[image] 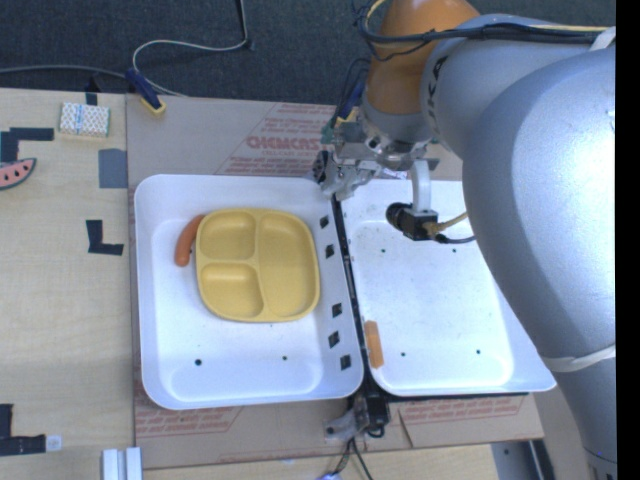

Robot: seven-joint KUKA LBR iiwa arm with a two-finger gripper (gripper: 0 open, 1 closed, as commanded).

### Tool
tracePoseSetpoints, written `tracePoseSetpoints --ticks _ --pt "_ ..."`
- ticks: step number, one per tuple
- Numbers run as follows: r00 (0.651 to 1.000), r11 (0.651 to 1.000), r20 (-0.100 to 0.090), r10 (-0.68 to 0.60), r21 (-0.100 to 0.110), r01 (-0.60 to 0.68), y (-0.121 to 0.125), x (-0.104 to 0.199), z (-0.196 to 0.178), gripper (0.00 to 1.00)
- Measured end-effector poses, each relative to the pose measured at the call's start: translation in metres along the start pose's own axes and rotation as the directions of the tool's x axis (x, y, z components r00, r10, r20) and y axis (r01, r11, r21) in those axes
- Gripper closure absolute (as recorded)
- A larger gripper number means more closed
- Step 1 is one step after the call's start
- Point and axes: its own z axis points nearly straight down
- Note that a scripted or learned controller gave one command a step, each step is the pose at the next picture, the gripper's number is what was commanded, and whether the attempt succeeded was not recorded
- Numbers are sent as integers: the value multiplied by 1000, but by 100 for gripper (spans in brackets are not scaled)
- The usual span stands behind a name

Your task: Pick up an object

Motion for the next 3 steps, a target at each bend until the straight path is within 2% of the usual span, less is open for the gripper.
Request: tracePoseSetpoints --ticks 1,2,3 --pt "1000 1000 0 -1 0 1 0 1 0 0" --pt "1000 1000 2 -2 1 2 0 0 -9 100" --pt "1000 1000 3 -3 1 2 0 1 -9 0"
